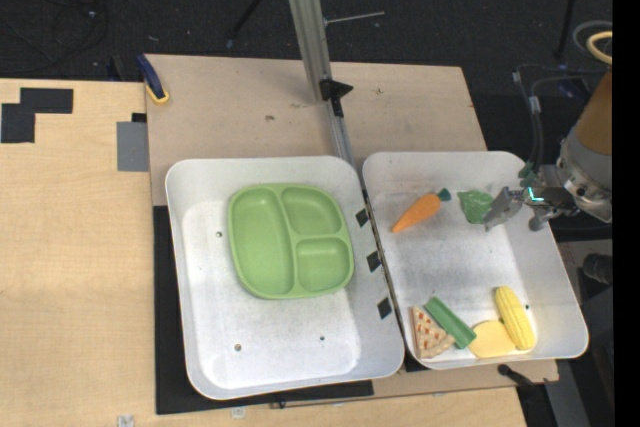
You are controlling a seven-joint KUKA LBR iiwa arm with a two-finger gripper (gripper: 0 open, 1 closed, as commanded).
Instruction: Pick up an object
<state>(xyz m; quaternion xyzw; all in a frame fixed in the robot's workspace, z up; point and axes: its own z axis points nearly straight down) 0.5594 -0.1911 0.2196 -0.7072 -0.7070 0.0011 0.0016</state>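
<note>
A: Where do we see the things to be picked?

B: We find them all in the right bin [540,265]. A carrot [418,211] lies tilted near the bin's upper left, its green top pointing right. Just to its right sits a crumpled green piece [474,205], close to the bin's upper edge.

A: And the tool?

B: We see the tool [510,204] at the right bin's upper right, reaching in from the rim. Its tips sit just beside the crumpled green piece, touching or nearly so; we cannot tell whether they grip it, nor whether they stand wide or narrow. Behind it the grey arm [590,177] carries its orange band [602,120].

A: What else lies in that bin?

B: Along the lower edge we see a corn cob [515,317] at the right, a flat yellow wedge [492,341] touching it on the left, a pizza slice [430,333] at the lower left corner, and a green stick [449,323] lying slantwise across the slice.

A: And the other bin?

B: In the left bin [200,315] we see a green divided plate [291,241] with three compartments, set in the upper half. Both bins rest on the worktop [240,105], and a metal post [306,25] rises behind them, between the two.
</note>
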